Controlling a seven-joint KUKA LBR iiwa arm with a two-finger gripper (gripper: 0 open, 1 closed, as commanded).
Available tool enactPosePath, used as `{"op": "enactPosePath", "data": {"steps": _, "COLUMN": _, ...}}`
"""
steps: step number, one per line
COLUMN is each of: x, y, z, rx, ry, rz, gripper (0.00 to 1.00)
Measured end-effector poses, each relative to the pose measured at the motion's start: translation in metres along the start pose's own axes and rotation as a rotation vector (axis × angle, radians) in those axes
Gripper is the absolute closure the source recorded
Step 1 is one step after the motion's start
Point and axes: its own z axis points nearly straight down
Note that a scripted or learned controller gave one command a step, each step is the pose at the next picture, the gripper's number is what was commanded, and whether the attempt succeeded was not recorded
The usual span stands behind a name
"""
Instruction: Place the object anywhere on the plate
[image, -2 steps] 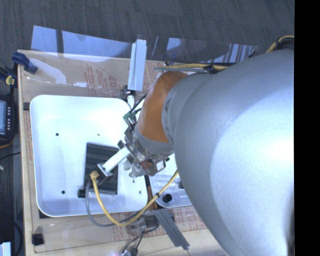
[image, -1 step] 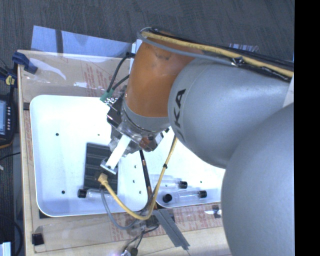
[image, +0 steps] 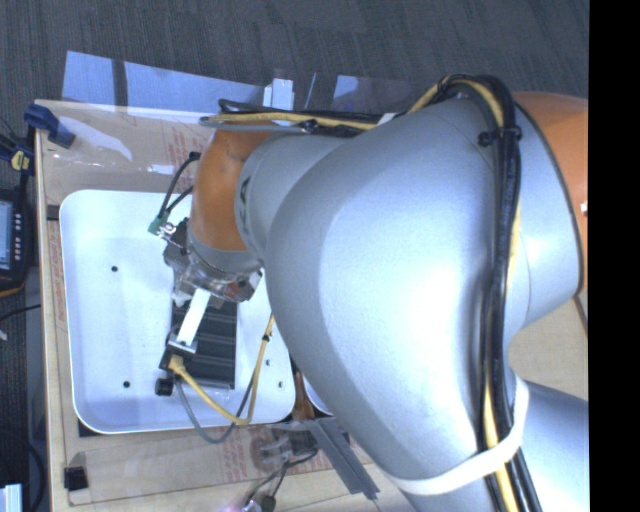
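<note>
In the camera view, the grey arm (image: 400, 280) reaches in from the right and bends down so that the orange band (image: 218, 195) above its wrist sits over the left bin (image: 100, 300). This sets the gripper (image: 212, 285) low above the bin floor, close to the bin's right edge and about midway between its far and near edges. The wrist points nearly straight down, which suits a pick or a release from above, and that is probably why the arm is folded so sharply over this spot. The wrist and its fittings hide the gripper's working end, so I cannot tell whether it is open or closed, or whether it holds anything. The bare white floor toward the bin's left edge and its two left corners shows a few small dark dots. The arm's bulk covers the right side of the bench (image: 110, 140), so I cannot tell where the object and the plate lie. How far along the task is cannot be judged with confidence.
</note>
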Motion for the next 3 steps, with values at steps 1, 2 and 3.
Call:
{"op": "enactPosePath", "data": {"steps": 1, "x": -0.051, "y": -0.047, "z": 0.043, "rx": -0.015, "ry": 0.021, "rz": 0.156, "gripper": 1.0}}
{"op": "enactPosePath", "data": {"steps": 2, "x": -0.012, "y": -0.086, "z": 0.05, "rx": -0.005, "ry": 0.005, "rz": -0.453, "gripper": 1.0}}
{"op": "enactPosePath", "data": {"steps": 3, "x": -0.068, "y": -0.051, "z": -0.104, "rx": -0.007, "ry": 0.004, "rz": -0.474, "gripper": 1.0}}
